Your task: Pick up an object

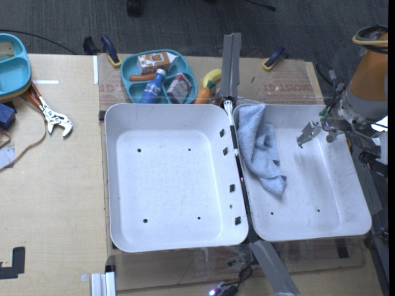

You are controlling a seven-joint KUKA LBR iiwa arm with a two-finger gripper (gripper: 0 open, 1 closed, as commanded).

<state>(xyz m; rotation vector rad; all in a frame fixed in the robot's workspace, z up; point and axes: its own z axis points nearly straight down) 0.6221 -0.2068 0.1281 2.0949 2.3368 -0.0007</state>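
Two shallow white plastic bins sit side by side across the middle of the frame. In the right-hand bin point(321, 217), a crumpled pale blue-grey cloth point(259, 150) lies against the left wall, its upper end draped up toward the top-left corner of that bin and its lower end trailing down toward the bin's middle. The grey arm with its orange band point(370, 73) enters at the upper right of the frame, and its metal two-finger gripper point(315, 133) hangs over the upper right part of the same bin, well apart from the cloth and to its right. The gripper is small and partly lost against the wrist hardware, so whether it is spread or closed I cannot tell — nothing shows clearly between its tips. The left-hand bin point(173, 177) shows only its white floor with a few dark dots. Above it, toward the top centre of the frame, a teal compartment tray point(133, 88) holds a blue bottle point(151, 86) and what looks like small packaged items, with a yellow banana-shaped object point(212, 78) just to its right. On the wooden bench at the far left lies a silver adjustable wrench point(55, 121), and a second teal tray point(12, 66) is cut off by the upper left edge.
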